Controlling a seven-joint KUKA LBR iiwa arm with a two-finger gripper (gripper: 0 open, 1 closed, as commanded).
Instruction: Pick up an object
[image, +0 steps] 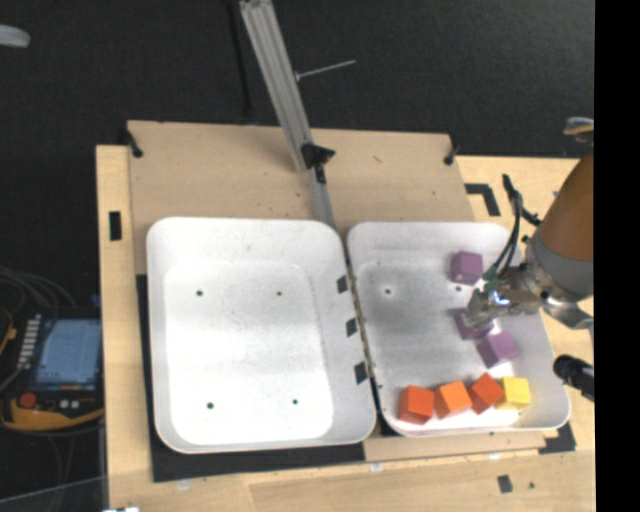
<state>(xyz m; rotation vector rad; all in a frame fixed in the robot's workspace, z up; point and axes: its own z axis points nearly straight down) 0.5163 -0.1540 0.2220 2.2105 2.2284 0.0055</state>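
Observation:
My gripper (482, 312) hangs low over the right bin (410, 330), right over a purple block (470, 322) whose edge pokes out beneath it. A second purple block (465, 266) lies further back and a third (497, 348) lies just in front. Along the bin's front rim sit three orange-red blocks (417, 403) (454, 398) (487, 391) and a yellow block (516, 390). Whether the fingers are around the purple block is hidden by the gripper body.
The left bin (245, 330) sits beside the right one. A slanted metal pole (285, 100) rises from the back of the bench between the bins. A device with a blue screen (62, 355) sits off the bench at the left.

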